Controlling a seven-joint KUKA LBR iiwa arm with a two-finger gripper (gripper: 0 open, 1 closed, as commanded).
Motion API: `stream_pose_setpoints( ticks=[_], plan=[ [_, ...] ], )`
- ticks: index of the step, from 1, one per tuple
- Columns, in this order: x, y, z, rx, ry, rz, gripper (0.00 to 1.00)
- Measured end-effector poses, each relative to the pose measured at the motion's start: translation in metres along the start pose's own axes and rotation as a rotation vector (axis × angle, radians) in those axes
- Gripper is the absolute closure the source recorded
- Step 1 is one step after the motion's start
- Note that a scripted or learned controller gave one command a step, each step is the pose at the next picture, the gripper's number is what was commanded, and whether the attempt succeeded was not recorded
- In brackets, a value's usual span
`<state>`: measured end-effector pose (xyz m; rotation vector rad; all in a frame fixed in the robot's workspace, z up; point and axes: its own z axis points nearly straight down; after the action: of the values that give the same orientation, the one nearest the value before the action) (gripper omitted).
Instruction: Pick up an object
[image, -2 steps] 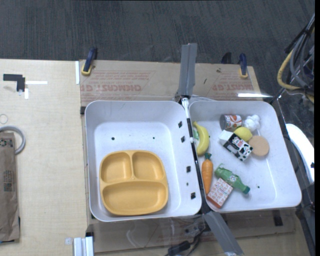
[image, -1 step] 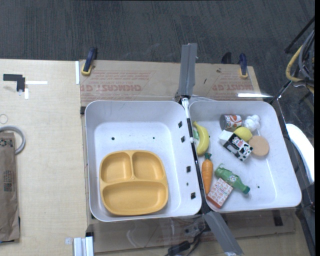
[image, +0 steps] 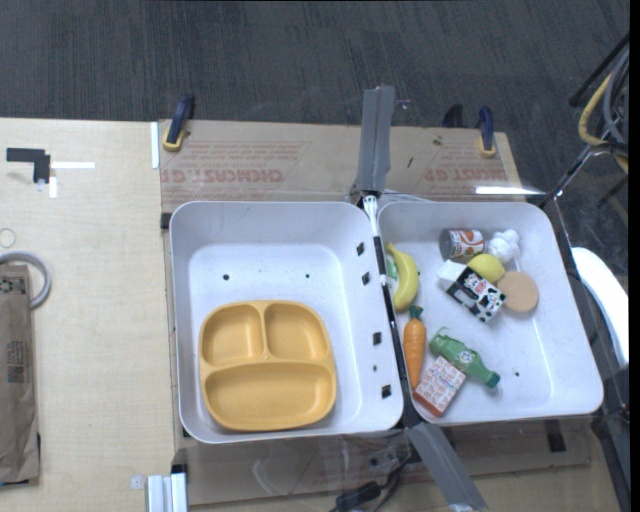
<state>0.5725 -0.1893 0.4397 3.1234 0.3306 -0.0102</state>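
Observation:
The right bin (image: 560, 380) holds several small objects. A banana (image: 403, 274) lies against its left wall, with a carrot (image: 414, 344) just below it. A green bottle (image: 463, 359) lies beside a red and white packet (image: 439, 386) near the front. Toward the back sit a small can (image: 462, 243), a white item (image: 505, 243), a lemon (image: 487, 267), a black and white carton (image: 475, 293) and a tan round disc (image: 518, 293).
The left bin (image: 200, 240) holds a yellow divided plate (image: 267, 364). A cardboard sheet (image: 300, 165) with blue clamps lies behind both bins. A brown paper bag (image: 15, 370) rests on the wooden bench at the far left.

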Motion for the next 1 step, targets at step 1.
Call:
stream_pose_setpoints(
  ticks=[1],
  plan=[
    [0.0204,0.0329,0.0,0.0,0.0,0.01,1.0]
  ],
)
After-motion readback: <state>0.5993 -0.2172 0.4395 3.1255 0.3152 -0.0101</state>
